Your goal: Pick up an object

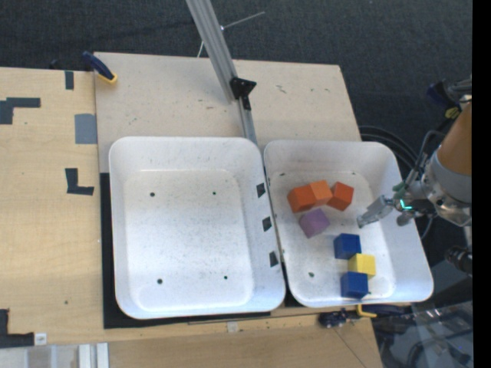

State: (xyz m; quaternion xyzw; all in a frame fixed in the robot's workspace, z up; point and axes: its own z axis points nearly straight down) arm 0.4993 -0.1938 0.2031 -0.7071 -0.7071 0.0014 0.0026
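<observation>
Currently gripper (381,211) hangs over right bin (399,167), finger state indiscernible; matte cubes nearby: orange blocks (318,196), purple block (314,223).

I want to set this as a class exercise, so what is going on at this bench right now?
A grey robot arm reaches in from the right, its gripper low over the right bin, with nothing visibly between its fingers. That bin holds two orange blocks, a purple block, two blue blocks and a yellow block. The left bin sits beside it.
</observation>
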